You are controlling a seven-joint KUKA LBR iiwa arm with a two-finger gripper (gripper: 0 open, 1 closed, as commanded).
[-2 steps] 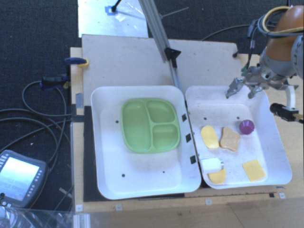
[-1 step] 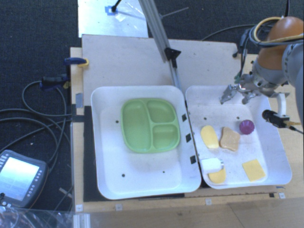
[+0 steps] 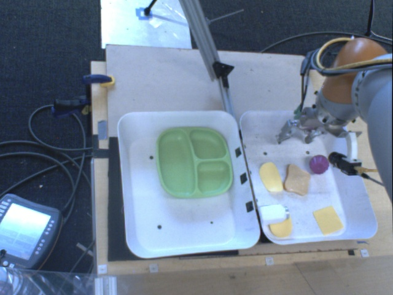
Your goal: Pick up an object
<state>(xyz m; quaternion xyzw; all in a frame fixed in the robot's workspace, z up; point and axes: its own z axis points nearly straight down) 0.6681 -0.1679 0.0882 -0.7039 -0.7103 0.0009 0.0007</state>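
My gripper [image 3: 298, 134] hovers over the far part of the right bin [image 3: 362, 217], its fingers spread open with nothing between them. Below it in the bin lie a yellow oval piece [image 3: 270, 177], a tan bread-like piece [image 3: 297, 180] and a small purple ball [image 3: 319, 163]. Nearer the front edge are a white cylinder [image 3: 274, 212], a yellow wedge [image 3: 282, 228] and a flat yellow square [image 3: 328, 219]. The purple ball is the closest to the gripper, a little to its right and toward the front.
The left bin [image 3: 138, 220] holds a green divided plate [image 3: 194, 161]. A slanted metal pole [image 3: 209, 42] comes down to the gap between the bins at the back. Clamps and cables sit along the bench's left edge.
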